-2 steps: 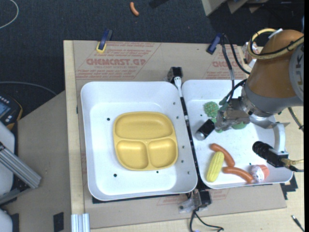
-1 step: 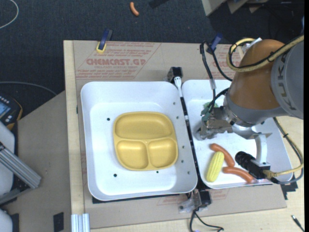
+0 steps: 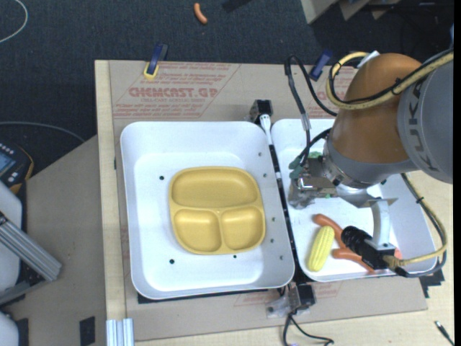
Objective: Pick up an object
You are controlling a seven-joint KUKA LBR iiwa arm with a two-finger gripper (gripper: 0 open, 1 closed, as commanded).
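Note:
In the right bin [image 3: 288,132] a yellow corn cob [image 3: 321,248] lies near the front edge. An orange sausage-shaped piece [image 3: 325,222] rests just above the cob, and another orange piece [image 3: 348,254] pokes out at its right side. My gripper [image 3: 304,187] hangs low over the left part of this bin, a short way behind the cob and the orange piece. The grey and orange arm covers most of the bin behind it. I see nothing held by the gripper.
The left bin [image 3: 144,150] holds a yellow divided plate [image 3: 216,209] with three compartments. A raised rim [image 3: 277,186] separates the two bins, close to the gripper's left. Cables run over the back of the right bin.

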